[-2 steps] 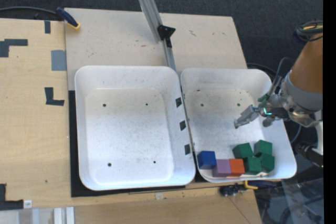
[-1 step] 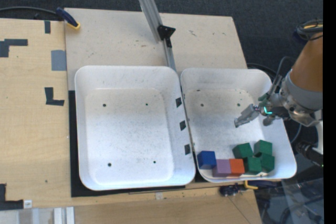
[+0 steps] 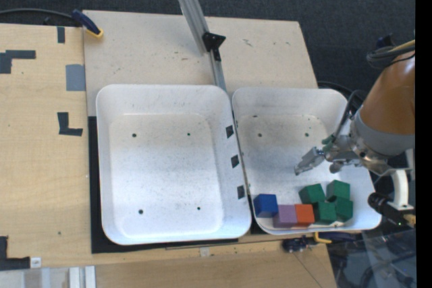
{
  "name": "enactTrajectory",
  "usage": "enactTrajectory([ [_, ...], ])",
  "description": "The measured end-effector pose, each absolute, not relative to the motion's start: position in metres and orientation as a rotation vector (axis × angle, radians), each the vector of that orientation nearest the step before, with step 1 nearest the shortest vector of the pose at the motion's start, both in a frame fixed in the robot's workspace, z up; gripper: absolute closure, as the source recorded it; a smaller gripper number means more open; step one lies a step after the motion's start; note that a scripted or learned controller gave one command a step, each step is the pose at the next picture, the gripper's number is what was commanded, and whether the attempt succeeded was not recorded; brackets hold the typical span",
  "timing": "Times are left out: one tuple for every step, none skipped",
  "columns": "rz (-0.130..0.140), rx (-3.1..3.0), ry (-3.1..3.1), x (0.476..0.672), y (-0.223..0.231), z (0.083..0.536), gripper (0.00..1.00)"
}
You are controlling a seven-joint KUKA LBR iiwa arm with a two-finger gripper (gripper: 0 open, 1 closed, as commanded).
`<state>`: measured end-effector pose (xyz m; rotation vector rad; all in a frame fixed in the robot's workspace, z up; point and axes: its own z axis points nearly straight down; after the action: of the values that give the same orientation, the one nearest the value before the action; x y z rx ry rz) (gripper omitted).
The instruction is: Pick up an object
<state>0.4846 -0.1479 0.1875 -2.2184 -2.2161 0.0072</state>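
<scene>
Several small blocks lie along the front edge of the right bin (image 3: 283, 104): a blue block (image 3: 265, 204), a purple block (image 3: 287, 214), an orange block (image 3: 305, 214) and a cluster of green blocks (image 3: 329, 200). My gripper (image 3: 312, 160) hangs over the right part of that bin, just above and behind the green cluster. Its fingers (image 3: 302, 167) are spread open and point left, with nothing between them. The grey arm with its orange band (image 3: 395, 94) comes in from the right.
The left bin (image 3: 108, 145) stands beside the right one, their rims meeting in the middle. A slanted metal rail (image 3: 192, 7) runs from the top down to the seam between the bins. A blue and yellow tool (image 3: 88, 23) lies on the bench at the back left.
</scene>
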Motion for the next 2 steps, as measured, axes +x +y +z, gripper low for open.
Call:
enactTrajectory([
  [0.007, -2.216, -2.217, 0.485, -0.144, 0.124, 0.0],
  [0.004, -2.219, -2.221, 0.484, -0.144, 0.09, 0.0],
])
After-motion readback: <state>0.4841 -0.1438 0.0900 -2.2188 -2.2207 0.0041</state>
